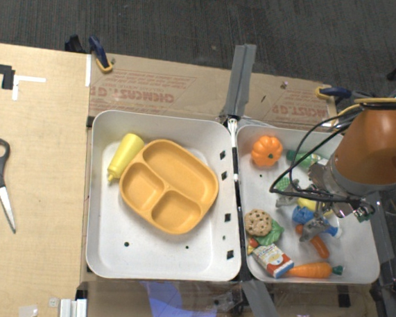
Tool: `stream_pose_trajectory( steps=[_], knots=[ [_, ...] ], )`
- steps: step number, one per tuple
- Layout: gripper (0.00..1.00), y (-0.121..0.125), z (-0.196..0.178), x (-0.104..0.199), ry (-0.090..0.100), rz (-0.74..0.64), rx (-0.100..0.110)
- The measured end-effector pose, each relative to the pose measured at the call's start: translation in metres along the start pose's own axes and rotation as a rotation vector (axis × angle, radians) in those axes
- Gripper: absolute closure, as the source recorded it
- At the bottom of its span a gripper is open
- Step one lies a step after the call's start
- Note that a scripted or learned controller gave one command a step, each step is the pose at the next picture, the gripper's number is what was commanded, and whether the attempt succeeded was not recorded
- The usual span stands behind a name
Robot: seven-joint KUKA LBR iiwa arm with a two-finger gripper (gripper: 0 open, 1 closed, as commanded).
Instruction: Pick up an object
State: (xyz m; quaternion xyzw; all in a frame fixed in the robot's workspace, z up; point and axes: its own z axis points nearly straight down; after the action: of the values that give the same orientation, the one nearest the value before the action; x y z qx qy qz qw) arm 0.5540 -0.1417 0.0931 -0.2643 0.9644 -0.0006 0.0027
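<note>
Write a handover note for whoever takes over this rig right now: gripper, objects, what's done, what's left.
Gripper: low over the right white bin, among the toys; its grip cannot be judged.
Right bin: small orange pumpkin, round chocolate-chip cookie, orange toy carrot, red-and-white carton.
Left white bin: orange divided plastic tray, yellow plastic bottle beside it.
Done: arm brought down over the right bin.
Left: nothing visibly lifted; pick remains.

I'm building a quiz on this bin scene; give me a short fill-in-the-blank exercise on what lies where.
1. The orange divided tray lies in the ____ bin.
2. The yellow bottle lies against the tray's ____ side.
3. The small pumpkin sits in the right bin's far ____ corner.
4. The carrot lies along the right bin's ____ edge.

Missing words: left; left; left; near
</note>
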Motion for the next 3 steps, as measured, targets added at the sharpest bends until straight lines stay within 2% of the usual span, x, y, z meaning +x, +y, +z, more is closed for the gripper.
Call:
stream_pose_trajectory(
  steps=[1, 2, 3],
  knots=[
    [0.0, 0.043, 0.0, 0.039, 0.001, -0.112, -0.001],
    [0.0, 0.004, 0.0, -0.004, -0.001, -0.142, -0.001],
    [0.0, 0.03, -0.002, 0.05, -0.009, -0.088, 0.007]
  ],
)
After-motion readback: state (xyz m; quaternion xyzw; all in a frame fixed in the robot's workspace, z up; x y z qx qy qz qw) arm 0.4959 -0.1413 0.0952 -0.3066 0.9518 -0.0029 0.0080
